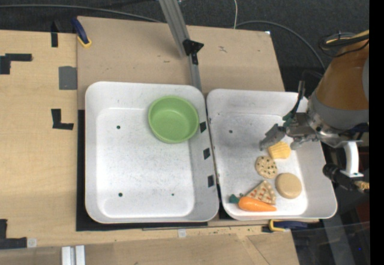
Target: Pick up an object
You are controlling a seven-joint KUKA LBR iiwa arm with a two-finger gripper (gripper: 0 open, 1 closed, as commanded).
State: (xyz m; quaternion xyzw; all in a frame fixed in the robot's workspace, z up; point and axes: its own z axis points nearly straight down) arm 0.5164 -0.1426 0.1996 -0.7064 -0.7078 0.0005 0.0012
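Nothing is seen lifted yet: the gripper (pixel 275 136) is poised low in the right bin (pixel 240 108), just beside the yellow cheese wedge (pixel 279 150), whether its jaws are apart cannot be told, so grasping and raising are judged left to do

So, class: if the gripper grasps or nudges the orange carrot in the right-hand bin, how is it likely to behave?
The carrot is long and tapered, so a sideways push would probably roll it or swing it round. It looks like smooth toy food, so likely stiff, light and somewhat slippery. It lies against the right bin's front wall beside the pizza slice, so it may jam there.
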